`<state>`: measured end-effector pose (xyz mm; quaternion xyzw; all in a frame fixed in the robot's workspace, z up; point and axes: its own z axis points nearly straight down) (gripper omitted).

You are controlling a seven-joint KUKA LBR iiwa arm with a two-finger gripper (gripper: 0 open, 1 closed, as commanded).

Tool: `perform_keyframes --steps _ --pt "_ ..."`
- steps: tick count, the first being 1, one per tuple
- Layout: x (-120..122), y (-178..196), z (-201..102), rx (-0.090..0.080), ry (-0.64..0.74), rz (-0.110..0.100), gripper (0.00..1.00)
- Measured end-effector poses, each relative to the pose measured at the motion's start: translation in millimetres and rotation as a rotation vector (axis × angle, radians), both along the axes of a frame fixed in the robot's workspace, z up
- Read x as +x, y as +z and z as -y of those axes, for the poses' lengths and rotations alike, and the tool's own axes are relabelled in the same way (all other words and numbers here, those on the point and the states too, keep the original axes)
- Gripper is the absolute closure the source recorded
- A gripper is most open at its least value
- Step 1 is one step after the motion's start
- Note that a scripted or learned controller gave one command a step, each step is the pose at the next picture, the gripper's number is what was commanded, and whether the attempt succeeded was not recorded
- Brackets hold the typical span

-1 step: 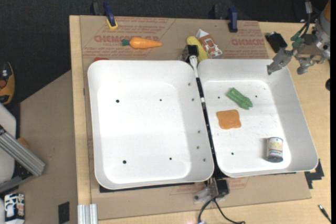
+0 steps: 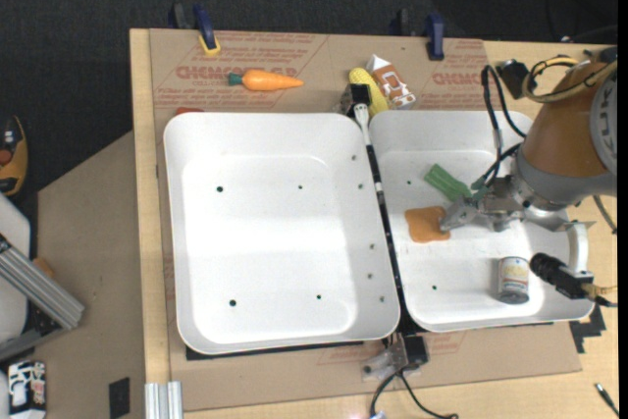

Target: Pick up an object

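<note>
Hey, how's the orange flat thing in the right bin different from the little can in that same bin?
The orange flat piece lies flat as a thin slab, while the can is a rounded cylinder with a printed label. The orange piece is plain orange; the can is grey-metallic with a blue label. The orange piece sits right by the gripper; the can lies apart, nearer the bin's front edge. Both rest on the right bin floor.

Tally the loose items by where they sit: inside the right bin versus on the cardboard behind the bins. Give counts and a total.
In the right bin: 3 (green block, orange flat piece, small can)
On the cardboard behind the bins: 3 (carrot, yellow item, small carton)
Total: 6
</note>
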<state>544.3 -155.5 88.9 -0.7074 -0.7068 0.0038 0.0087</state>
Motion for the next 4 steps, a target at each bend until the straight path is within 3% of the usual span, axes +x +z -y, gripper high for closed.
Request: perform_keyframes --steps 1,2,3,4 --pt "59.6 -3.9 62.9 0.0 0.0 0.017 0.0" --pt "101.7 1.5 -10.8 -0.005 0.009 0.022 0.0" --pt "125.9 103.9 -72.3 -0.007 0.009 0.032 0.0" --pt "124.0 155.6 -129.6 -0.005 0.008 0.028 0.0"
